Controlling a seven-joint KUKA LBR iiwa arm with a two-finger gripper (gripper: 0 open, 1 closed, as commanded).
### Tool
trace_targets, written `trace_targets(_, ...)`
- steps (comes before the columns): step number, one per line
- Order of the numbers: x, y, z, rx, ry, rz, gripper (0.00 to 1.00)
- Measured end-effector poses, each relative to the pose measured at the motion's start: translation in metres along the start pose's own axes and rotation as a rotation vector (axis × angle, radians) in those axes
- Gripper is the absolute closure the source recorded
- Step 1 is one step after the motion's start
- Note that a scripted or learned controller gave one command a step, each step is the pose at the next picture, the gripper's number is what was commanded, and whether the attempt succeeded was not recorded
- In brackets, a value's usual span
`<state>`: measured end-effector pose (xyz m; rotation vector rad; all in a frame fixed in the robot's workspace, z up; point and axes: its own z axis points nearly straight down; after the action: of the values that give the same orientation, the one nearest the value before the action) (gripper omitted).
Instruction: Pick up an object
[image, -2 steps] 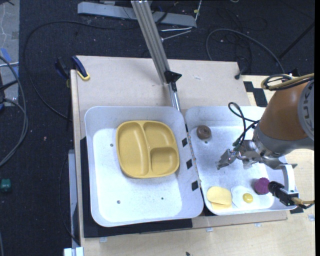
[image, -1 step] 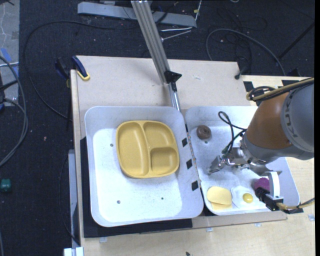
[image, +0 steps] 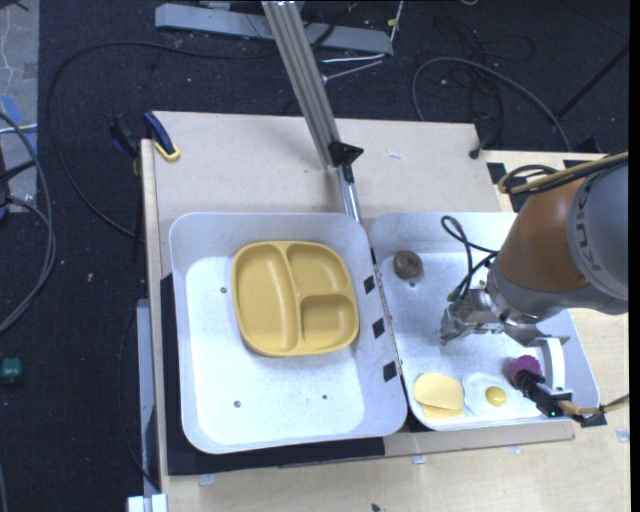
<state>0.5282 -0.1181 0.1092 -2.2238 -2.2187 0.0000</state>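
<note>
In the right bin (image: 430, 235) lie a small brown round object (image: 407, 264) near the back left, a pale yellow piece (image: 439, 392) at the front, a fried egg toy (image: 492, 395) beside it, and a purple object (image: 523, 372) at the front right. My gripper (image: 458, 325) hangs low over the middle of this bin, above bare bin floor. It stands behind the yellow piece and in front and to the right of the brown object. Nothing shows in its grasp.
The left bin (image: 200, 400) holds a yellow divided plate (image: 295, 297). A slanted metal pole (image: 312, 90) rises behind the bins. A cable (image: 462, 250) loops over the right bin near the arm. The orange wrist band (image: 545, 240) covers the bin's right side.
</note>
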Motion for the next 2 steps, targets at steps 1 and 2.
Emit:
trace_targets(1, -0.005, -0.003, -0.061, -0.005, -0.002, -0.003, 1.0)
trace_targets(2, 0.0, -0.009, -0.12, -0.005, -0.001, -0.005, 1.0)
